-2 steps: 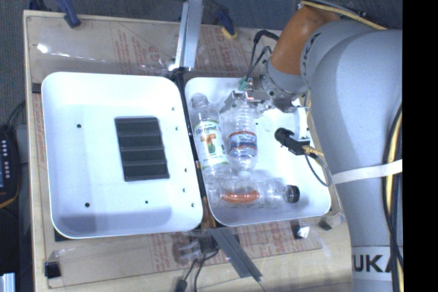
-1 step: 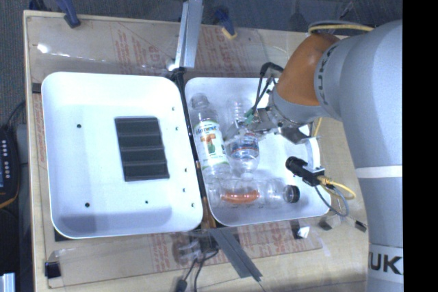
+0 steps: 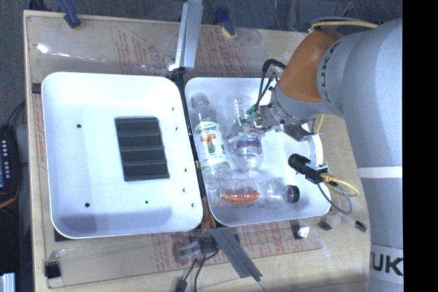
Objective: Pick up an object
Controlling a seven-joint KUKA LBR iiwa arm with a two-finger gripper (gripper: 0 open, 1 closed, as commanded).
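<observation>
We reach in from the right with the arm (image 3: 342, 72) bent over the right bin (image 3: 311, 208), because that is where every graspable thing lies. Our gripper (image 3: 254, 121) hangs low near the middle of that bin, over a clear plastic bottle (image 3: 248, 150) that lies among the clutter; whether it grips anything we cannot tell, since the wrist hides the tip from above.

Just left of that bottle, a second clear bottle with a green and orange label (image 3: 209, 140) lies lengthwise along the bin's left wall. Toward the near edge lies a clear bottle with something orange inside and a dark cap (image 3: 253, 196), stretched across the bin. The three lie close together, some touching, so we judge a clean grasp on one will be awkward: transparent, rounded bodies can roll or slip.

The left bin (image 3: 75, 99) holds a dark ribbed rectangular panel (image 3: 142, 148) near its centre, well apart from our gripper.

We judge the pick not yet made.
</observation>
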